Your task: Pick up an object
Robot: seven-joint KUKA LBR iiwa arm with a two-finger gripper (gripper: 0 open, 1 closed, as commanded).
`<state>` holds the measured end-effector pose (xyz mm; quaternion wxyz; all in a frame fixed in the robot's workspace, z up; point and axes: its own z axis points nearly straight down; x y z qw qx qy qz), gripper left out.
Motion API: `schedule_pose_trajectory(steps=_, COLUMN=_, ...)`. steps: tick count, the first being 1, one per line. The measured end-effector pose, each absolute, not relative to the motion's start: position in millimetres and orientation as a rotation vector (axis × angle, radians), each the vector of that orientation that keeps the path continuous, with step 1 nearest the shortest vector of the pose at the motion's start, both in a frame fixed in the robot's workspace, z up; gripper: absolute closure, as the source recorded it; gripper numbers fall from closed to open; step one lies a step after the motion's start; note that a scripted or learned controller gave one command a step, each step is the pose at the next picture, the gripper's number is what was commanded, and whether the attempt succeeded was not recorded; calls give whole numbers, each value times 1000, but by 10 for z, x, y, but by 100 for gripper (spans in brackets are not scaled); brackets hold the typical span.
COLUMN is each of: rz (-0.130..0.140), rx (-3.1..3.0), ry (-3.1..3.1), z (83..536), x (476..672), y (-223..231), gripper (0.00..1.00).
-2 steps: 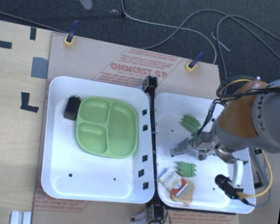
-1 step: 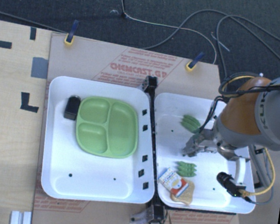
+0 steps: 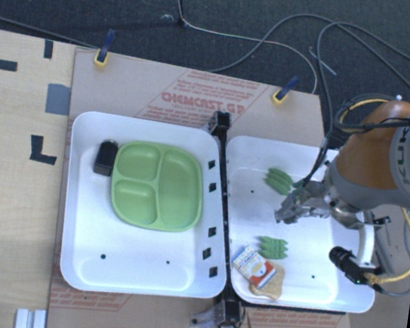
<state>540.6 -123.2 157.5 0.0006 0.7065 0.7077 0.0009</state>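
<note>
In the right bin (image 3: 323, 292) lie a green leafy piece (image 3: 279, 180) near the back, a second green piece (image 3: 273, 247) lower down, and a small white packet (image 3: 248, 261) beside a tan and red item (image 3: 267, 279) at the front. My gripper (image 3: 288, 213) hangs over the middle of the right bin, between the two green pieces. No object shows between its fingers. The left bin (image 3: 128, 270) holds a green divided plate (image 3: 158, 186) and a small black block (image 3: 105, 157) at the plate's left.
The grey arm with its orange band (image 3: 371, 150) covers the right bin's right side. A black divider with clips (image 3: 216, 215) runs between the bins. Cables (image 3: 285, 34) lie on the dark floor behind the cardboard base.
</note>
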Motion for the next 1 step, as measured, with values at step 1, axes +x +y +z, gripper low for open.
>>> schedule_pose_trajectory(steps=1, rz=4, rx=2218, ry=2220, z=2021, x=5456, y=-1282, gripper=100)
